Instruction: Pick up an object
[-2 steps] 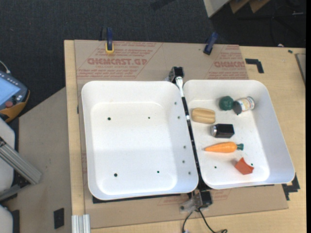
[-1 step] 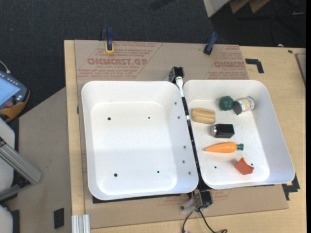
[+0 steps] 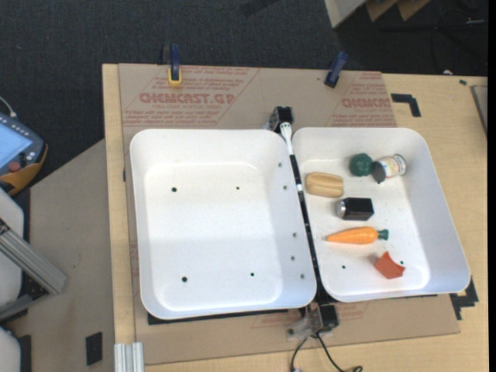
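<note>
Several small objects lie in the right bin [image 3: 434, 208]. A tan bread roll [image 3: 324, 184] rests near its left wall. Below it sits a black box [image 3: 355, 207], then an orange carrot [image 3: 355, 237] with a green tip. A red-orange block [image 3: 389, 266] lies near the front. A dark green round object [image 3: 360, 163] and a small jar with a dark cap [image 3: 389, 167] sit at the back.
The left bin [image 3: 155, 208] adjoins the right one along a black divider. Both rest on a cardboard sheet [image 3: 232, 91] held by blue clamps [image 3: 173, 59] at the back. A blue-screened device [image 3: 15, 149] stands at the far left.
</note>
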Controlling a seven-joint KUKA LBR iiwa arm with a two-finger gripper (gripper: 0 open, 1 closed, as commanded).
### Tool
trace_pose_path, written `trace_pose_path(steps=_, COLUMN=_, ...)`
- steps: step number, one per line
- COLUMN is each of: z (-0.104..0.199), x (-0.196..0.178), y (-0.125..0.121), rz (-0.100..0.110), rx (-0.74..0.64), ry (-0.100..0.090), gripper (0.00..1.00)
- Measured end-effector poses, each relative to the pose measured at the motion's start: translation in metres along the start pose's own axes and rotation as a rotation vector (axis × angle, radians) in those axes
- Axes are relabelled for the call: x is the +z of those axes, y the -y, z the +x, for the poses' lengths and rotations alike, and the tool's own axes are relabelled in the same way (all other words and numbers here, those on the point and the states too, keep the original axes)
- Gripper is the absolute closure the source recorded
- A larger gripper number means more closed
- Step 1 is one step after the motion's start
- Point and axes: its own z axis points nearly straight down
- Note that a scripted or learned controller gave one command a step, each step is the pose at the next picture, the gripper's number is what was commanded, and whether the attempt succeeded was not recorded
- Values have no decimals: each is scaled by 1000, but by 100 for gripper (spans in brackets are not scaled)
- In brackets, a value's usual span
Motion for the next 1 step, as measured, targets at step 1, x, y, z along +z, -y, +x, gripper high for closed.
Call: trace_pose_path(steps=1, z=48, x=-14, y=-35, rz=-9, rx=-7, ry=4, gripper=100)
